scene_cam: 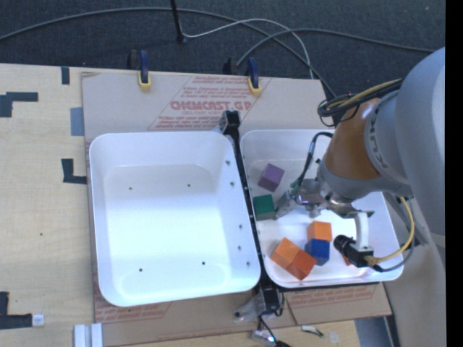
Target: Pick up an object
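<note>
Nearest me, the surface (36, 215) is pale wood, with a cardboard sheet (210, 103) under both bins. In the right bin (383, 270), by its near rim, I see an orange block (293, 257), with a blue cube (317, 250) and a small orange cube (319, 230) just beside it. The hand (307, 197) sits mid-bin; I cannot tell its grip. A green cube (264, 207) hugs the divider and a purple cube (272, 176) lies farther back. The left bin (98, 215) offers broad white floor. Beyond, two clamps (145, 71) pin the cardboard, and cables cross dark carpet (72, 20).
</note>
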Tool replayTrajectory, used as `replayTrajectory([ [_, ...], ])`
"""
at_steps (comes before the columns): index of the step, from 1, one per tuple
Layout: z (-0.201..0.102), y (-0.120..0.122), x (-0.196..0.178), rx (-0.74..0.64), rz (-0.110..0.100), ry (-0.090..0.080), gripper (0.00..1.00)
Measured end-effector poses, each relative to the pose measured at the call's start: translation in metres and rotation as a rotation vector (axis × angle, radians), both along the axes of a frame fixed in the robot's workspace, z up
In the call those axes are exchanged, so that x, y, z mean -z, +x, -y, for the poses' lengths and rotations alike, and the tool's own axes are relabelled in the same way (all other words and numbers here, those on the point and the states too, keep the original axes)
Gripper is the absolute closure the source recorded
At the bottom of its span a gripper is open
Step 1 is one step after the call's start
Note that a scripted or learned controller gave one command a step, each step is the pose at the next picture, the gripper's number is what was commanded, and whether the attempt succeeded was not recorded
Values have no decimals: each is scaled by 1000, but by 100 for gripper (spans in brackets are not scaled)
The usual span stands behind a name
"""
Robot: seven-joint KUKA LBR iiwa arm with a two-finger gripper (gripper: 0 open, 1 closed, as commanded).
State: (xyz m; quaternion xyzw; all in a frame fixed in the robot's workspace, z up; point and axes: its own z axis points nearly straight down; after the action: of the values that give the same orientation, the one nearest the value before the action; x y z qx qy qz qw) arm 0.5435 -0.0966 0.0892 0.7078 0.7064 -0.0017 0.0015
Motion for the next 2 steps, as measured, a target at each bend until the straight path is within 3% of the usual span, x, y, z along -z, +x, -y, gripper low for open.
replayTrajectory([
  [1, 0, 54, 0, 0, 1, 1, 0],
  [2, 11, 3, 0, 0, -1, 5, 0],
])
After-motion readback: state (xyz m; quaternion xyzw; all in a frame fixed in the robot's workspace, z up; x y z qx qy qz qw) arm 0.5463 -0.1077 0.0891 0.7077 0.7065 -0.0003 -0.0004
